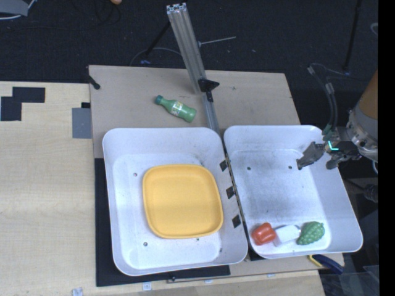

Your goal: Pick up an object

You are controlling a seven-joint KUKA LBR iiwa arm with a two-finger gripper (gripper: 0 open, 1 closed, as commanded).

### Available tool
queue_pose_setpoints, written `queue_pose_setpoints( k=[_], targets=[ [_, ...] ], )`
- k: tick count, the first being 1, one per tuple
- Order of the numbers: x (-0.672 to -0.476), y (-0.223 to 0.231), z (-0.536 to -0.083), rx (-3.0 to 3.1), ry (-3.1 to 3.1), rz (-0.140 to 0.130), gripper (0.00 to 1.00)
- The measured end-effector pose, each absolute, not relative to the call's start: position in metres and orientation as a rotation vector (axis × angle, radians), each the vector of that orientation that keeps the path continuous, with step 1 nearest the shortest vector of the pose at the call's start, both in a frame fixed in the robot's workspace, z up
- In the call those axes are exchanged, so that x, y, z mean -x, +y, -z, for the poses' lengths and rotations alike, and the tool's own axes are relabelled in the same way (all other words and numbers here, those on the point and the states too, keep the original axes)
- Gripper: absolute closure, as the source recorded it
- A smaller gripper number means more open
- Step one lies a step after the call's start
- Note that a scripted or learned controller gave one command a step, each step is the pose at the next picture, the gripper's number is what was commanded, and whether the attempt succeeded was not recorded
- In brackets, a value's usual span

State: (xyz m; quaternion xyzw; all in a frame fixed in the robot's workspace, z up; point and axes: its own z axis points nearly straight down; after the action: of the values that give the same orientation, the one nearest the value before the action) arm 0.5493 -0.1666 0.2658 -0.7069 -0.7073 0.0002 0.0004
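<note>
This is a robotics lab, a test cell rather than anyone's home. The surface point(247, 97) is a bare board carrying two shallow white bins point(117, 147) clipped side by side, with an aluminium extrusion rail point(188, 42) rising at a slant behind them. Loose cables point(92, 5) trail over the dark floor. The things lying about are toy props: a yellow plastic plate point(182, 200), a small green bottle point(176, 108), and play food point(288, 234).

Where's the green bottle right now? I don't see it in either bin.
The green bottle lies on its side on the bench, outside both bins, just beyond the far rim of the left bin and left of the slanted metal rail.
</note>
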Motion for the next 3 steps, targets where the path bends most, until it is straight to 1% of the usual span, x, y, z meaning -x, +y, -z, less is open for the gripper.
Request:
queue_pose_setpoints(
  k=[1, 2, 3],
  targets=[
    [-0.549, -0.167, -0.266, 2.22, -2.221, -0.001, 0.0],
    [-0.546, -0.167, -0.223, 2.218, -2.22, -0.004, 0.0],
    [-0.549, -0.169, -0.161, 2.217, -2.219, -0.005, 0.0]
  ],
)
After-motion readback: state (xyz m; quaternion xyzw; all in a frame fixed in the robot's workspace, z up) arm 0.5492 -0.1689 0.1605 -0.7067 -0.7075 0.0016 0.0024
